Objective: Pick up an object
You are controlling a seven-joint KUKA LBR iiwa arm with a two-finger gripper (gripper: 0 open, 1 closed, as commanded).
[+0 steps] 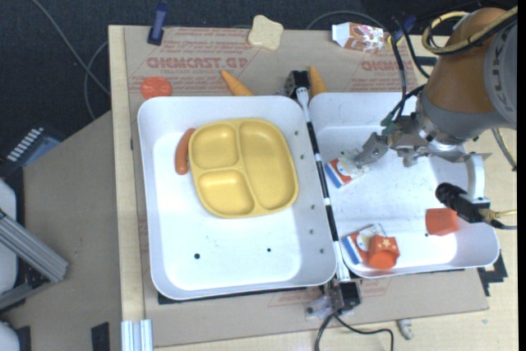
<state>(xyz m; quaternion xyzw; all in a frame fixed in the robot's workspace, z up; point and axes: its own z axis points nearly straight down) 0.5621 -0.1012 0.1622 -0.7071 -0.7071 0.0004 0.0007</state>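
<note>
My gripper [362,157] hangs low over the right bin [460,259], near its left wall, pointing left. Just below and left of its tip lies a small red, white and blue carton [337,173]; whether the two touch I cannot tell. An orange-red block [441,221] rests at the bin's right side. At the front edge an orange cup [380,251] lies against another small carton [359,242]. The left bin [164,259] holds a yellow divided plate [242,167] with a red sausage [182,152] beside its left rim.
Behind the bins on the cardboard lie a toy bread slice [265,31], a carrot [237,84], an orange disc [154,86], a blue piece [157,22] and a small carton [359,35]. The arm's grey and orange body [468,86] looms over the right bin's far corner.
</note>
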